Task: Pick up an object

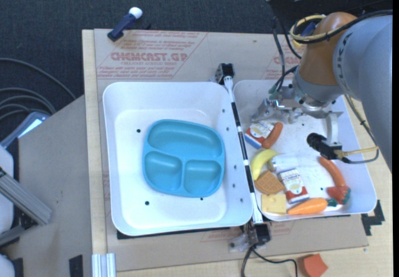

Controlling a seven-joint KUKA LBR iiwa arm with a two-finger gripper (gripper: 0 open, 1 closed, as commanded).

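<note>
Camera view: gripper (pixel 278 106) low over the far end of the right bin (pixel 298 148).
How open it is cannot be told; no object seen in its hold. Sausage (pixel 273 135) lies just beside it; banana (pixel 262 162) and carrot (pixel 307 207) lie nearer the camera. Blue plate (pixel 184 157) sits in the left bin (pixel 124 145).

The brown board (pixel 199 51) carries red lettering, "CHEMCAST GP"; smaller lines beneath are unreadable

left bin (pixel 118 145): blue plate (pixel 184 158) sits mid-floor, bare margin all round, widest on far side. right bin (pixel 249 95): near half packed with banana (pixel 262 162), cookie (pixel 269 183), packet (pixel 293 183), carrot (pixel 307 207), long sausage (pixel 332 171), hardly any gaps; arm (pixel 324 63) overhangs far half; small bare patch mid-bin
</note>
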